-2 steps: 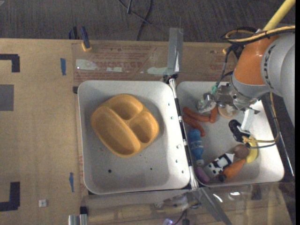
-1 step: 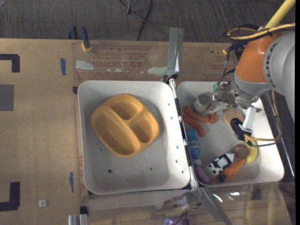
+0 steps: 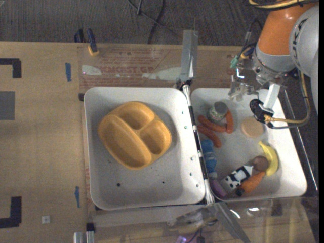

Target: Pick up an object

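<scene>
My gripper (image 3: 241, 91) hangs over the back left corner of the right bin (image 3: 291, 186), open with nothing between its fingers. Just below it in the bin stands a small grey jar (image 3: 219, 111). Red sausages (image 3: 212, 124) lie beside the jar. A tan round disc (image 3: 252, 128) sits to the gripper's lower right. Toward the front lie a yellow banana (image 3: 271, 157), a brown ball (image 3: 260, 162), an orange carrot (image 3: 252, 182) and a black-and-white block (image 3: 236, 177).
The left bin (image 3: 152, 186) bears an orange divided plate (image 3: 134, 134). Blue pieces (image 3: 208, 153) and a purple item (image 3: 217, 188) lie along the right bin's left wall. A black cable (image 3: 263, 113) loops off the wrist above the disc.
</scene>
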